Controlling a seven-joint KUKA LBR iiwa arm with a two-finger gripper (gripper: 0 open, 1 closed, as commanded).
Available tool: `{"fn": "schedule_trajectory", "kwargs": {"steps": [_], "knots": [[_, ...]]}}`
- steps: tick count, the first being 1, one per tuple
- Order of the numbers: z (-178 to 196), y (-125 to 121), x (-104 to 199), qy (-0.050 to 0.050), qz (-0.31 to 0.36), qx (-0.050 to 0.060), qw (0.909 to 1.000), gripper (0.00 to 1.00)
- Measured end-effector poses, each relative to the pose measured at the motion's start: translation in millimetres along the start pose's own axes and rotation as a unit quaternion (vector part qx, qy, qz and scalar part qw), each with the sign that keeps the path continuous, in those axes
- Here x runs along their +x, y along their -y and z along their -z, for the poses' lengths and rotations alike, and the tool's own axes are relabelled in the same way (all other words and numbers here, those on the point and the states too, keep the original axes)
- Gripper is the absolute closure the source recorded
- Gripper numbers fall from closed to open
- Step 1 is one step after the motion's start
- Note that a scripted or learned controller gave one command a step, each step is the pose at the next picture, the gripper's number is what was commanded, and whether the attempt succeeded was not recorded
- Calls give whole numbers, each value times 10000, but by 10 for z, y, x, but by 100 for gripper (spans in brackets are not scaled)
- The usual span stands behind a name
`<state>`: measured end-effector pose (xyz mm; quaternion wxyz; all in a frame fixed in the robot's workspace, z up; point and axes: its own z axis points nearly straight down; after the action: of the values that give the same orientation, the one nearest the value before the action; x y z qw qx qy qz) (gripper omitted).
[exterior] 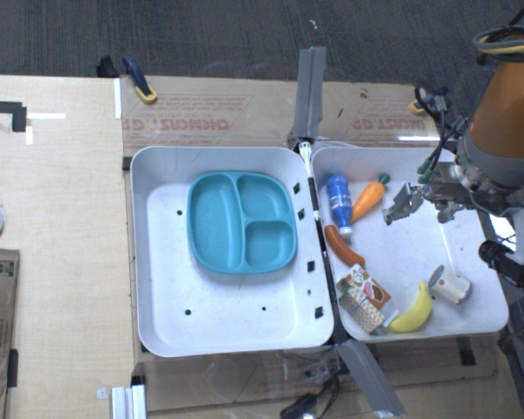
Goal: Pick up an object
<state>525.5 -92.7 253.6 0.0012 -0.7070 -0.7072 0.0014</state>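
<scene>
A: Where is the claw [400,206] right now?

B: Over the right bin [472,321], in its upper middle part, reaching in from the right. Its fingers stand apart and there is nothing between them.

A: What lies around it that could be picked?

B: Just to its left, a carrot [368,201] lies at a slant, green top toward the upper right. Beside the carrot, a blue bottle [338,201] with a white cap lies along the left wall of the bin. Below the bottle there is a reddish sausage [343,246], close to the same wall.

A: And further down?

B: A patterned snack packet [364,297] lies near the front left corner, with a banana [414,311] touching its right side. A small white cup-like thing [451,287] lies on its side right of the banana, near the front right.

A: Anything crowding the claw?

B: The carrot is the nearest thing; the white floor straight under the claw is bare. The arm's grey body covers the right edge of the bin.

A: The other bin?

B: The left bin [157,304] holds a teal divided plate [242,222] with three compartments. A cardboard sheet [210,112] lies behind the bins on the desk [52,182].
</scene>
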Motion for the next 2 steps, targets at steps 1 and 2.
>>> {"fn": "schedule_trajectory", "kwargs": {"steps": [1,2], "knots": [[-1111,-667,-111,1,101,-5,9999,0],[-1584,-952,-284,1,151,-47,9999,0]]}}
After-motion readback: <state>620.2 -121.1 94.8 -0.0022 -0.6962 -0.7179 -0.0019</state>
